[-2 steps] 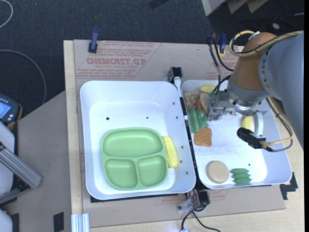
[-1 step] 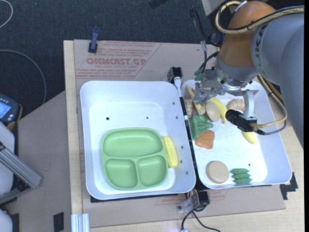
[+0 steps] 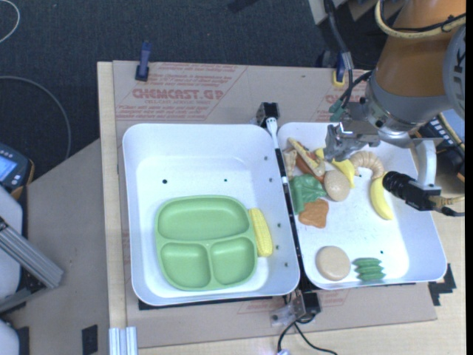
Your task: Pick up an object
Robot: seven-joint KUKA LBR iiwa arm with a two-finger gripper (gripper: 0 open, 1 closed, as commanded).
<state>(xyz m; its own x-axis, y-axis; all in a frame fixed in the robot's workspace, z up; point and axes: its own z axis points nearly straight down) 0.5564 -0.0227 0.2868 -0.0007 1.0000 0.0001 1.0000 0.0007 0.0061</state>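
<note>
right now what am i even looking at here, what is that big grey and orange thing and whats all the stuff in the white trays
You are looking down at a slant from one fixed camera above a bench. The big grey and orange thing is a robot arm reaching in from the right. Its end effector hangs low over a pile of toy food in the right bin.

That bin holds a yellow banana, a green leafy piece, an orange piece, a beige egg-like piece, a tan round bun and a green pea pod.

The left bin holds a green divided plate with a corn cob beside it.

I cannot tell whether anything is held.
</note>
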